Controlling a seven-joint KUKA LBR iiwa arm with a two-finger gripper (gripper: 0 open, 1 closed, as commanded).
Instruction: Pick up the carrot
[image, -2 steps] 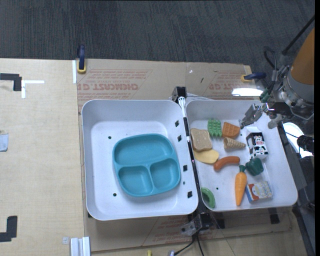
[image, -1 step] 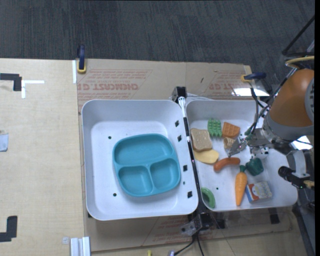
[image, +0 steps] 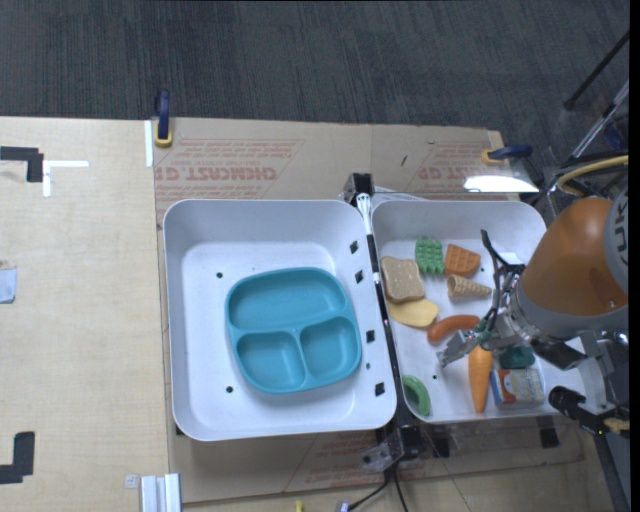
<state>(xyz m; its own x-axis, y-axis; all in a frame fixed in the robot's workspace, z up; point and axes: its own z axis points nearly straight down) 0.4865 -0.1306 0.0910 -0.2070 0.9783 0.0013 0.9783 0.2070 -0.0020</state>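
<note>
Orange carrot (image: 480, 378) lies in right bin (image: 455, 412), long axis near-vertical, tip down; pincer (image: 487, 338) at top end, state unclear.

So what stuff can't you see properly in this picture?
- The hand, camera view: blurry, its fingers can't be made out.
- The carrot top end: tucked beneath the hand.
- The small packet beside the carrot: too small and blurry to read.
- The arm: cut off by the right edge.

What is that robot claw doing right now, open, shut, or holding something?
Gripper: poised at the top end of the orange tapered toy carrot in the right white bin; open or shut cannot be told.
</note>
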